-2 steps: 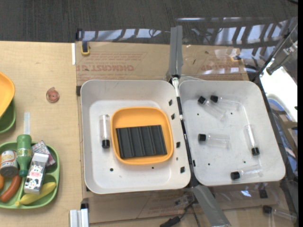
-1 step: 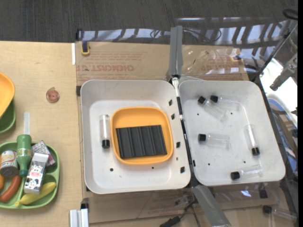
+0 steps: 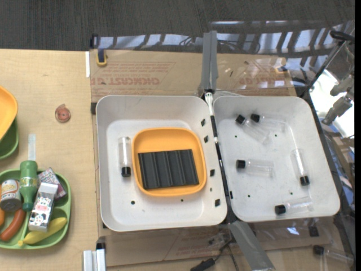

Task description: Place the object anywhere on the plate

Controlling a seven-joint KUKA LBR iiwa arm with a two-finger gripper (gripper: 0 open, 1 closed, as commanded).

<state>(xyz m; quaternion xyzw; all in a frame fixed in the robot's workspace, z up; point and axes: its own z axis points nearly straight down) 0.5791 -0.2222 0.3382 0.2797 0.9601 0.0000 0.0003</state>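
Background: dark ribbed floor beyond the far edge of the desk [image 3: 45, 72]; brown cardboard sheet [image 3: 146, 75] under both bins.
Left bin [image 3: 107, 208]: shallow, white, rounded corners. Holds the plate and one vial.
Plate [image 3: 168, 137]: orange-yellow, rounded square, near the bin's centre. A black ribbed insert [image 3: 168, 169] lies in its well.
Vial beside plate [image 3: 124, 157]: clear tube with black cap, lying on the bin floor just left of the plate rim, cap toward the near side. Not on the plate.
Right bin [image 3: 316, 202]: same form, adjoining the left bin along a grey divider [image 3: 210, 66].
Right bin contents: five clear, black-capped vials, spread apart. Two lie near the far-left area [image 3: 256, 126], one at left-centre [image 3: 255, 165], one near the right wall [image 3: 298, 165], one near the front wall [image 3: 293, 206].
Arm: grey segments at the upper right edge [image 3: 341, 103], outside the right bin.
Hand: state cannot be determined; not distinguishable from the arm segments.
Desk, left side: green tray [image 3: 59, 224] with toy food and a green bottle [image 3: 28, 182]; a small round pink item [image 3: 63, 114] lies apart on the wood.
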